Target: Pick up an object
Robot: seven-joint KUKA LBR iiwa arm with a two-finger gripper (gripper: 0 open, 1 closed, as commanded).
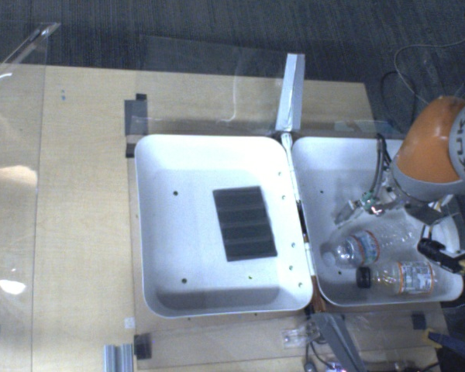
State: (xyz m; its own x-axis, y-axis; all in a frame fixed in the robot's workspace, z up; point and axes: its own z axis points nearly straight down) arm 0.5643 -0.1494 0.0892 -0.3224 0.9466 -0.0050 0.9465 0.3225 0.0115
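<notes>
Within the right bin (449, 289), two clear bottles (372, 262) are lying just below the tool (370, 201); long axes are running left-right; tool aperture cannot be determined.

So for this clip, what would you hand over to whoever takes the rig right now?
Gripper: low in the right bin, above the bottles; whether it grips anything cannot be made out.
Things: two clear plastic bottles lie in the right bin, one near its middle, one with a black cap along the front wall. A black ribbed pad lies flat in the left bin.
Done: no lift visible.
Left: grasp one object and raise it.
</notes>
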